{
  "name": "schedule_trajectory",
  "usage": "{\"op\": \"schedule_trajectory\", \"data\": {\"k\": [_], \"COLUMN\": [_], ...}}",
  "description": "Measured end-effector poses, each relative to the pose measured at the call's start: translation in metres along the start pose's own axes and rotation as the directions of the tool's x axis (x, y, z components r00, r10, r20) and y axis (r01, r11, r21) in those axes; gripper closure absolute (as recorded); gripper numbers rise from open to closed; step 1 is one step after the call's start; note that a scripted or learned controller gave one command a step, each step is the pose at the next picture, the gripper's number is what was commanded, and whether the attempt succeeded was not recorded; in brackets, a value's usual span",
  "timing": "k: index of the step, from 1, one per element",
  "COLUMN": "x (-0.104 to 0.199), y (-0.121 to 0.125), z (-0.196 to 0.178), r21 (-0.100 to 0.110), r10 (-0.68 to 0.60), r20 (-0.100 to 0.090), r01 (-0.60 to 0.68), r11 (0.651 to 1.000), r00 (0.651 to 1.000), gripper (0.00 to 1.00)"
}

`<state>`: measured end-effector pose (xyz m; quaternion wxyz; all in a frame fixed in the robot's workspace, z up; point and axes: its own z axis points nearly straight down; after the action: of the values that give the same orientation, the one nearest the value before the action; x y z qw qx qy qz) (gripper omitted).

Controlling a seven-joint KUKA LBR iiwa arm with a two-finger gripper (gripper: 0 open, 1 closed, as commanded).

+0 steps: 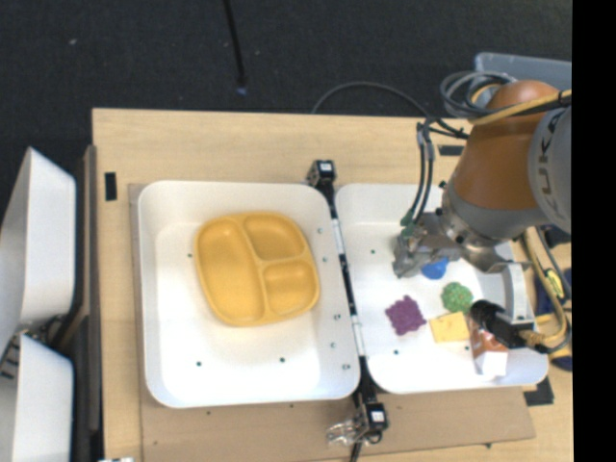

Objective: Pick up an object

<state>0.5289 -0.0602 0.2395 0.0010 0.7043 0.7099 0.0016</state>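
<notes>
At centre right we see the hand [416,256] over the right bin [371,219], beside a blue object [435,269]; its grip we cannot tell.

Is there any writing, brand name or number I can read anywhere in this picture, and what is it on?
"UK": large dark letters on the grey robot arm at the right edge, cut off there, so the word is incomplete.
No lettering is readable on the yellow divided plate, the two white bins, or the small items in the right bin.
</notes>
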Motion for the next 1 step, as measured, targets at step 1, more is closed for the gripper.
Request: {"op": "schedule_trajectory", "data": {"k": [1], "x": [0.0527], "y": [0.0002], "z": [0.0027], "r21": [0.003], "r10": [0.0], "r20": [-0.001], "r01": [0.0], "r11": [1.0], "r00": [1.0], "gripper": [1.0]}}
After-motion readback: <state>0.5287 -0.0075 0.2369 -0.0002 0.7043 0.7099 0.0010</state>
